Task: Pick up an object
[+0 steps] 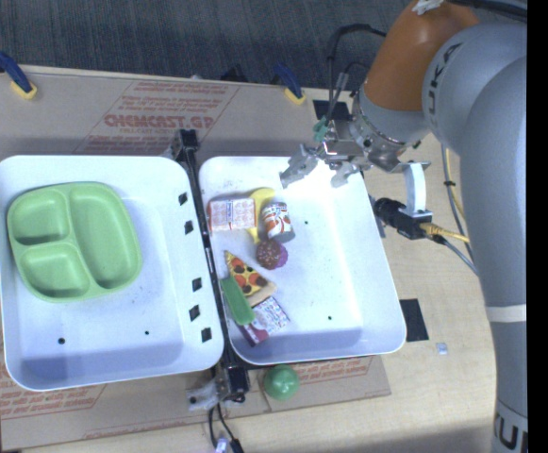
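We see the gripper (pixel 323 166) hanging above the far edge of the right bin (pixel 368 281), fingers spread apart, nothing between them. Candidates for the pick sit bunched toward that bin's left side: a small can (pixel 275 222) with a red label, a yellow item (pixel 261 199) just behind it, a white-and-red packet (pixel 230 214) to its left, a dark red round piece (pixel 272 254) just in front of it, a toy pizza slice (pixel 247 276) nearer the camera, and a small printed packet (pixel 274 315) beyond that. The left bin (pixel 160 338) carries a green divided plate (pixel 71 239). A green ball (pixel 280 381) lies on the surface outside the bins.

We judge the can the nearest and easiest: likely light, rigid, smooth-sided, so it could slip; take it across the body, mid-height. It touches its neighbours, so finger room is tight. The packets look flat and thin, hard to pinch. The pizza slice looks stiff; grip it across its edges.
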`<act>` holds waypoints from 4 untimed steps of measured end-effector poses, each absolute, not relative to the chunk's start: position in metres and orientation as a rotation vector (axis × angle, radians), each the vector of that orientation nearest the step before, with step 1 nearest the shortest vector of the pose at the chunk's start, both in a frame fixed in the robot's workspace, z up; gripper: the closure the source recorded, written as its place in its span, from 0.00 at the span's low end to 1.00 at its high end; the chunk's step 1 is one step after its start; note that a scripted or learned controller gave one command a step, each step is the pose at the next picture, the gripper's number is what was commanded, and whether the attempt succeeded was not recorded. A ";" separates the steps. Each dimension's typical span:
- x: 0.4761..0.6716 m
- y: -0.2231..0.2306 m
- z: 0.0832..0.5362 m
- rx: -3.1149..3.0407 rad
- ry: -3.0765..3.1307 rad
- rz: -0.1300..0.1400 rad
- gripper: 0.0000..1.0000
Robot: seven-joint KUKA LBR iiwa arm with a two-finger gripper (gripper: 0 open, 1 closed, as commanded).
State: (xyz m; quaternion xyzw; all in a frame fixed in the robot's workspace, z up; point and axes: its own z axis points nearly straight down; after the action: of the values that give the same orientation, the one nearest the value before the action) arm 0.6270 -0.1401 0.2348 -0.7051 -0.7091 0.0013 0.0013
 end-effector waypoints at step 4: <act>0.542 -0.118 0.094 -2.215 -2.228 0.000 0.00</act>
State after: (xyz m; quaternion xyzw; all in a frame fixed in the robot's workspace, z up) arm 0.5417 -0.1178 0.0939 -0.7050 -0.7092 0.0000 -0.0003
